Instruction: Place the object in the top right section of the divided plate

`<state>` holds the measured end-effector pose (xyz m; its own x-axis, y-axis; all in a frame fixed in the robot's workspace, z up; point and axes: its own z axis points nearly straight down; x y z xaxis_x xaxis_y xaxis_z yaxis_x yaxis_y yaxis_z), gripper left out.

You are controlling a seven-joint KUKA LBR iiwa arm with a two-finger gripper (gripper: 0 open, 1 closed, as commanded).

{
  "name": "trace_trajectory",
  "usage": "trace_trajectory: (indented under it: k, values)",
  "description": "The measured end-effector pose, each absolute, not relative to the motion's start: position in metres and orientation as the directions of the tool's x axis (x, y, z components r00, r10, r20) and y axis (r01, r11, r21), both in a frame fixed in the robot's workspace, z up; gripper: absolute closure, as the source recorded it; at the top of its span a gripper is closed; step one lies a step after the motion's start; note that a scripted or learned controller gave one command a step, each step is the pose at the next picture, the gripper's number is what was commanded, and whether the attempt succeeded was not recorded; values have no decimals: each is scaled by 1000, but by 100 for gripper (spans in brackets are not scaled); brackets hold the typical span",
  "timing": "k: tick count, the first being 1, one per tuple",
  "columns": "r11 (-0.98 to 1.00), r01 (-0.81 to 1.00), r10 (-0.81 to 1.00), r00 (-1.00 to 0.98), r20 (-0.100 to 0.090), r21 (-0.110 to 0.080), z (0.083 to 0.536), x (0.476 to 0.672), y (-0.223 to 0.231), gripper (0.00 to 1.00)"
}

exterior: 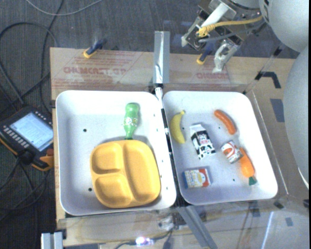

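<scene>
Robotics lab. Wooden table [109, 69] held with clamps [93, 48], two white bins [72, 118] side by side, loose cables [20, 30] across grey carpet [119, 9]. Handheld control pad [26, 134] with lit screen lies left of table. Grey robot arm [300, 14] with exposed wiring. Toy food [177, 126] as test props.

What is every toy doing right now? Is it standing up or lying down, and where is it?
Yellow divided plate: flat in left bin, sections bare.
Green bottle: lying down, touching the plate's top edge.
Banana: lying in right bin.
Milk carton: lying on its side.
Sausage: lying flat.
Can: tipped over, next to the carrot.
Carrot: lying flat.
Blue box: lying flat.
End effector: above the bench, behind the bins.
</scene>
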<state>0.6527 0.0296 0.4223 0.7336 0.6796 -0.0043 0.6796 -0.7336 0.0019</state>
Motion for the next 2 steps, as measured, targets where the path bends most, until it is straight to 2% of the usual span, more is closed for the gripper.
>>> trace_trajectory:
  k: [1,2]
  values:
    - [-536,844,844,536,-6,-1,423,656,-23,0]
    - [-191,982,982,191,-4,-1,434,669,-26,0]
